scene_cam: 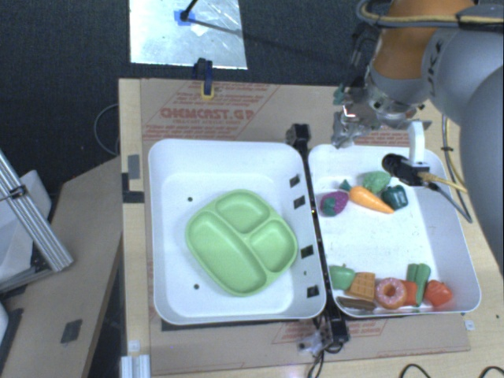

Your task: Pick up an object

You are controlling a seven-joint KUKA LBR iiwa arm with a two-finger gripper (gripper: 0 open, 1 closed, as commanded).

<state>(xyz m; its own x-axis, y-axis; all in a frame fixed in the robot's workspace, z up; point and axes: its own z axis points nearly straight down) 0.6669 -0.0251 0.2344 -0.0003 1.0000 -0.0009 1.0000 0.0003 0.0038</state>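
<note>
My gripper (347,131) hangs over the far left corner of the right bin (394,239), above the rim, with nothing visibly in it. Just in front of it in that bin lie a purple toy vegetable (334,203), an orange carrot (370,200), a light green piece (376,181) and a dark green piece (396,197). Along the bin's near edge sit a green pepper (342,276), a waffle (362,286), a pink donut (390,292), a green pod (418,274) and a red tomato (438,293).
The left bin (173,179) holds a light green divided plate (240,241). A black clip strip (305,211) joins the two bins. A black-tipped white piece (409,164) of the arm hangs over the right bin's far right side. Cardboard (213,113) lies under both bins.
</note>
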